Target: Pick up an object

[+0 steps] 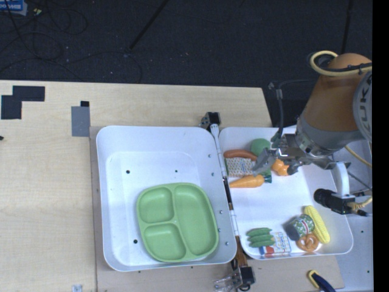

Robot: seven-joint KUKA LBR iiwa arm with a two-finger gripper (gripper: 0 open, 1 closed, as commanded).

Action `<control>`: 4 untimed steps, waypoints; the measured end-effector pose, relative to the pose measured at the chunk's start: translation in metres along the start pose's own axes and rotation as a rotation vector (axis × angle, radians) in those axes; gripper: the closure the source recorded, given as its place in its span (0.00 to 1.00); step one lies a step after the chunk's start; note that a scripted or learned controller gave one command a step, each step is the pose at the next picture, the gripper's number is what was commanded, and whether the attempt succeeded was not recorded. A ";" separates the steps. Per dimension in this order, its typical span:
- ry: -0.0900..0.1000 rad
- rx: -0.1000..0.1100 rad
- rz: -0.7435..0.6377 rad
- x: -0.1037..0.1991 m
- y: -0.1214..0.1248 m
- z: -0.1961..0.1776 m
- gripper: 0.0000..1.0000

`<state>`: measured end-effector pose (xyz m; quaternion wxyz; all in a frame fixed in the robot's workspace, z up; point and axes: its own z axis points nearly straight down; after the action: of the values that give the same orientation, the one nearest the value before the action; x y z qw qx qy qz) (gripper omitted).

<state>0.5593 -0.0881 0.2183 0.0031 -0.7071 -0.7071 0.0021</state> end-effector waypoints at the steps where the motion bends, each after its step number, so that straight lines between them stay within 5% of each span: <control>1: 0.000 -0.003 0.002 -0.014 0.015 0.129 0.00; 2: 0.007 0.028 -0.003 -0.018 0.067 0.132 0.00; 3: 0.023 0.059 -0.012 -0.026 0.076 0.134 0.00; 4: 0.001 0.001 -0.002 -0.041 0.085 0.131 0.00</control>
<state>0.6432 -0.1288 0.0863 0.0036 -0.7063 -0.7079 0.0022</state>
